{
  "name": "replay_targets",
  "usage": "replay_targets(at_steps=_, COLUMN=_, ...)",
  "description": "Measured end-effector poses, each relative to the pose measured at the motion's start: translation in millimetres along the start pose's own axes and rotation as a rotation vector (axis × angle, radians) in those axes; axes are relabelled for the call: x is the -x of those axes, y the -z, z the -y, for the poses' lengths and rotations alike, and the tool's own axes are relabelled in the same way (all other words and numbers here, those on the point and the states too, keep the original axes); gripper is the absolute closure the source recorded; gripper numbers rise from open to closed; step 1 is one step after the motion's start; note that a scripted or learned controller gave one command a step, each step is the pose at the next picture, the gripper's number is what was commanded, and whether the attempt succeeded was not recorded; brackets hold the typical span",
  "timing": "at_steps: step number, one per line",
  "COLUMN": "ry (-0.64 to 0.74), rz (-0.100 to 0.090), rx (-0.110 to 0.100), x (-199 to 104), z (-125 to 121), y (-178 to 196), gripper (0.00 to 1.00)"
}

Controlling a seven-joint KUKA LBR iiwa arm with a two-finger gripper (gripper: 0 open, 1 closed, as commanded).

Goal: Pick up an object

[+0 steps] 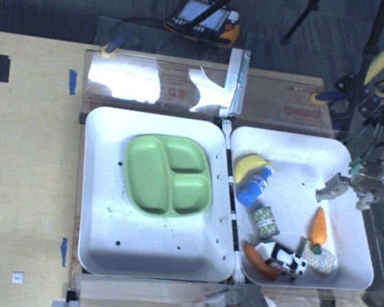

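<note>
White plastic is forming two shallow bins, sitting side by side on the pale wooden surface (22,177). The left bin (92,234) is holding one item, a green tray (168,174) with three compartments, lying flat near the bin's middle. The right bin (296,152) is holding six items: one yellow banana (247,164) against the dividing wall, one blue bottle (252,187) lying tilted and touching the banana's lower side, one small green-patterned can (265,222) just below the bottle, one orange carrot (318,227) lying lengthwise towards the right wall, one brown sausage-shaped piece (259,260) at the near left corner, and one black-and-white toy (286,260) just beside it; a pale speckled block (322,260) is lying below the carrot and close to the toy, making a seventh item. The arm is reaching in from the right, with its metal wrist section sitting over the right rim of the right bin. The jaws (332,189) are pointing left, positioned above the bin floor, and are holding nothing; how far they are standing apart cannot be determined. The carrot is lying just below the jaws, apart from them, and the remaining items are lying further left and nearer the front.
</note>
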State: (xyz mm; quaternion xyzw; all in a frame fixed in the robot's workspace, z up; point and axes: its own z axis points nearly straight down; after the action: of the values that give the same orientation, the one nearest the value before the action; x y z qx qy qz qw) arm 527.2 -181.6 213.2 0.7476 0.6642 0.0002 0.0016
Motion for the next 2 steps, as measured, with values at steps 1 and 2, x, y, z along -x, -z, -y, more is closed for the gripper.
replay_targets(at_steps=1, ry=0.077, rz=0.000, rx=0.001, x=-15.0, z=-28.3, y=-26.4, gripper=0.00)
replay_targets(at_steps=2, ry=0.077, rz=0.000, rx=0.001, x=-15.0, z=-28.3, y=-26.4, gripper=0.00)
